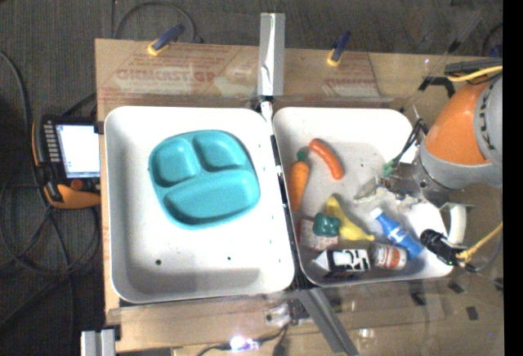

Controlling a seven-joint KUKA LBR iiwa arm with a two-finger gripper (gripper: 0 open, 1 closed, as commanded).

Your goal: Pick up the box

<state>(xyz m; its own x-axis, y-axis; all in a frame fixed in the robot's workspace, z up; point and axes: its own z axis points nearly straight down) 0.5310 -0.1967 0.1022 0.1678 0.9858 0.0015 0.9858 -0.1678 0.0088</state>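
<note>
Arm (pixel 466 142) over right bin (pixel 359 122) (claw (pixel 382 183) low).

The arm (pixel 470 138) is cut off at the right edge. The tool (pixel 384 185) is too small for its state to be told. The box (pixel 350 259) label is blurred.
</note>
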